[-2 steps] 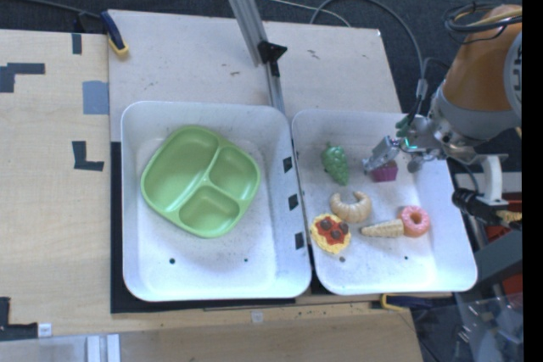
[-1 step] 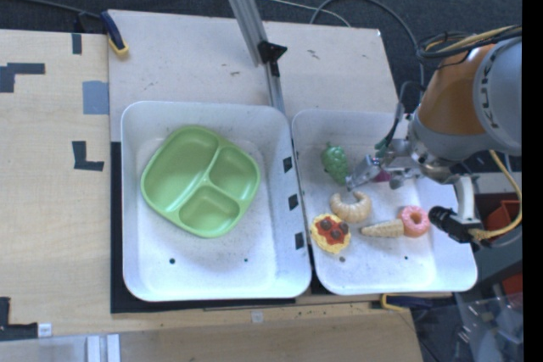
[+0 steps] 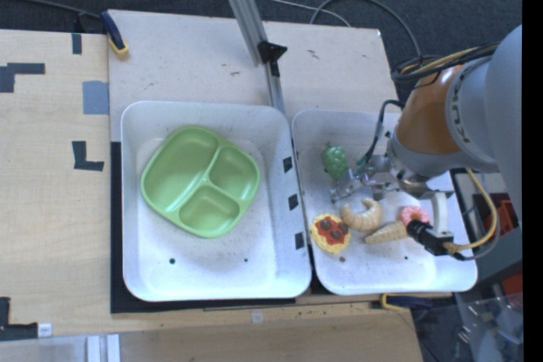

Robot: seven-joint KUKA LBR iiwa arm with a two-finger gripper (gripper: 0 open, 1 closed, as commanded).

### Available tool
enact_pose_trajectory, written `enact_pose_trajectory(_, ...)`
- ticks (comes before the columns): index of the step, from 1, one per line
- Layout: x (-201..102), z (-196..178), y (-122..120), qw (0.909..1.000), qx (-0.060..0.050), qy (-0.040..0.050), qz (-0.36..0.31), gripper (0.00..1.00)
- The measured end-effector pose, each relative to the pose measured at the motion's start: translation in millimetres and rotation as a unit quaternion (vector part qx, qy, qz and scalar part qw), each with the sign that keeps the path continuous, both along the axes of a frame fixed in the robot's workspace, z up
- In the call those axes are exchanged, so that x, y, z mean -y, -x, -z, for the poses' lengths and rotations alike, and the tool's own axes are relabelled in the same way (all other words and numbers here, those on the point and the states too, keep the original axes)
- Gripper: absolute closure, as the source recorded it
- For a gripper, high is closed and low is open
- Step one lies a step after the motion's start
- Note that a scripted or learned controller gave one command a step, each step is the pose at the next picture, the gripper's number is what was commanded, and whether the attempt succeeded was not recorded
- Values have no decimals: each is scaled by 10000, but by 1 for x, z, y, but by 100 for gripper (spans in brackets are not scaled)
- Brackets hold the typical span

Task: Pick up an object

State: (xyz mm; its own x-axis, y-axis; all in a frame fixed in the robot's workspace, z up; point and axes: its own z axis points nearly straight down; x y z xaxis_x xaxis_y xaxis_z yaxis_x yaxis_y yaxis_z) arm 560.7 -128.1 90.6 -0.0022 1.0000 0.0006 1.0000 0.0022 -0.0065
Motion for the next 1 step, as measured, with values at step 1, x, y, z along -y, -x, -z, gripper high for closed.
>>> enact_pose_trajectory(1,0,1,0,10000,28,4,6,0)
